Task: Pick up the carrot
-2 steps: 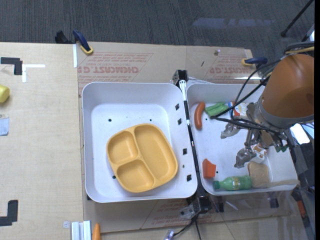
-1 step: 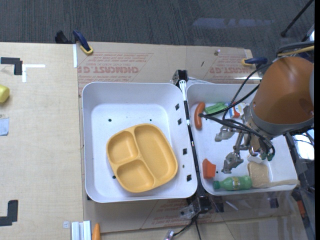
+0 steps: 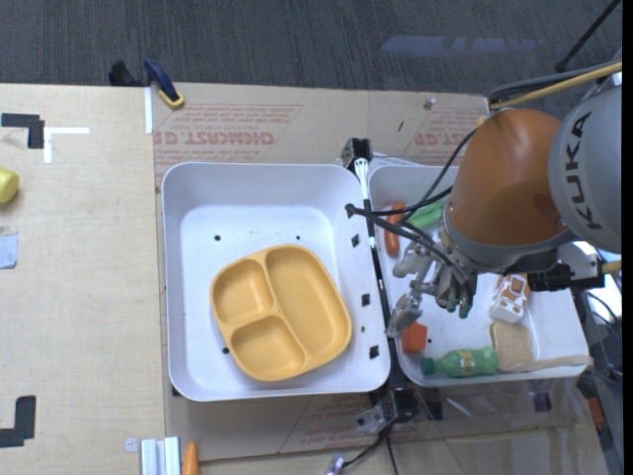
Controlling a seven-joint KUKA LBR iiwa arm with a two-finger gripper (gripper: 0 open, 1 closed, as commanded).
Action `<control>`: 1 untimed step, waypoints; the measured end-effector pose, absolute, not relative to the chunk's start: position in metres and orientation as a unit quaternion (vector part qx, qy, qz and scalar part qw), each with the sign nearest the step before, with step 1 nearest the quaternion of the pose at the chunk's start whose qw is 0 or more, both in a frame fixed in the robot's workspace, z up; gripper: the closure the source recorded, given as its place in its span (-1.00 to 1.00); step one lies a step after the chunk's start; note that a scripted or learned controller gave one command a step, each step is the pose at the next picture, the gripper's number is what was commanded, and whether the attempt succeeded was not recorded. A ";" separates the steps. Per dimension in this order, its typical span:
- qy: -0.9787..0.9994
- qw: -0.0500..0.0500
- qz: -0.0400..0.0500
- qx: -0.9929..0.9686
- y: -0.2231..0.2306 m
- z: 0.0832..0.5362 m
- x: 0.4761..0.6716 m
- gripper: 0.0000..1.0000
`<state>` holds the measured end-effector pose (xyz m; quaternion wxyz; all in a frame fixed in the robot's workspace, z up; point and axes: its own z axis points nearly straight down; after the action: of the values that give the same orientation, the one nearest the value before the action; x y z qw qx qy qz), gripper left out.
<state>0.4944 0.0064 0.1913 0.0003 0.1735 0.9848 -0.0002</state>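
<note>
The carrot point(image 3: 392, 232) is a short orange stick lying along the left wall of the right bin point(image 3: 564, 315), near its far end. My gripper point(image 3: 407, 303) hangs over the left half of that bin, just nearer the camera than the carrot and apart from it. The arm's orange band and grey wrist cover the middle of the bin. Nothing shows held in the gripper.
In the right bin lie a small red-orange block point(image 3: 413, 337), a green bottle point(image 3: 461, 363), a slice of bread point(image 3: 512, 345), a small white carton point(image 3: 509, 299) and a green item point(image 3: 427, 215). The left bin point(image 3: 188, 295) holds a yellow divided plate point(image 3: 281, 311).
</note>
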 end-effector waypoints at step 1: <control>0.982 0.000 0.000 0.191 0.094 0.191 0.492 -1.00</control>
<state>0.4921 0.0940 0.1911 0.0002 0.1912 0.9816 -0.0003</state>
